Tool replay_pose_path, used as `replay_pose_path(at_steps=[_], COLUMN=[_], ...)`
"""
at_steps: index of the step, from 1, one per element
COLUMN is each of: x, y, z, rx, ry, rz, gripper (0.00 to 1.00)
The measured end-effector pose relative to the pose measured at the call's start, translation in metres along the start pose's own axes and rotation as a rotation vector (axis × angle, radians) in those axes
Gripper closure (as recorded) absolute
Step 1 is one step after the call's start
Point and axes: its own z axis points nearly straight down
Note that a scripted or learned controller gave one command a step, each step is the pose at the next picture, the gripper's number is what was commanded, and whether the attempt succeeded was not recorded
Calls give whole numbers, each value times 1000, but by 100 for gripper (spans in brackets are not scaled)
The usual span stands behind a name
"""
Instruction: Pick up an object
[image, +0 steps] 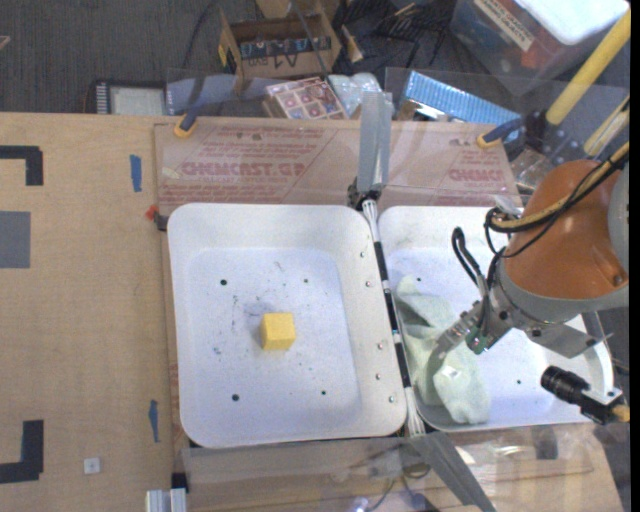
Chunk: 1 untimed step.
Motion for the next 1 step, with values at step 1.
replay_pose_path(at_steps=[1], x=[0], y=[0], z=[0], rx=[0], ry=[0], rz=[0], gripper=[0])
